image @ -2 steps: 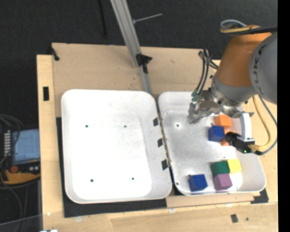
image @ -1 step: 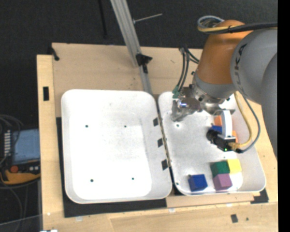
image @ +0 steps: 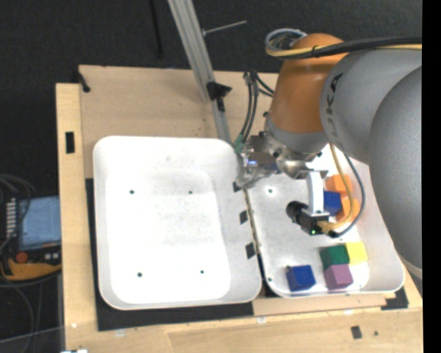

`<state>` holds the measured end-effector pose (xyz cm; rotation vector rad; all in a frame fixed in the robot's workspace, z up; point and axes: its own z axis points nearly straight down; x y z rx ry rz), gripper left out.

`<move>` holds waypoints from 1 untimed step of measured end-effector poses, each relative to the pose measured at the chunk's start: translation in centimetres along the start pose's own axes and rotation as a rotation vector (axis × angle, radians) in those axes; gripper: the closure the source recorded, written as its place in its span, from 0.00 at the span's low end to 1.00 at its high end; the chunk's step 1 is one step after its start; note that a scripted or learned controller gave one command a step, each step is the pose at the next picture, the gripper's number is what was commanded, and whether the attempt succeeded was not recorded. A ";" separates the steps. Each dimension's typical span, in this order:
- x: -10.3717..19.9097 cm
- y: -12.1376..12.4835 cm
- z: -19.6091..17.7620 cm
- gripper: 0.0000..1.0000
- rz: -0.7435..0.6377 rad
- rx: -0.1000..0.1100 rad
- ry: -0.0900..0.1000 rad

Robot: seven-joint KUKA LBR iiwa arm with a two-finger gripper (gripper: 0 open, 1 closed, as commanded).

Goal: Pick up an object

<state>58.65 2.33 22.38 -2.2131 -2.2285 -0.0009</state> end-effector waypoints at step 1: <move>4.9 0.0 -1.0 1.00 -0.001 -0.001 0.001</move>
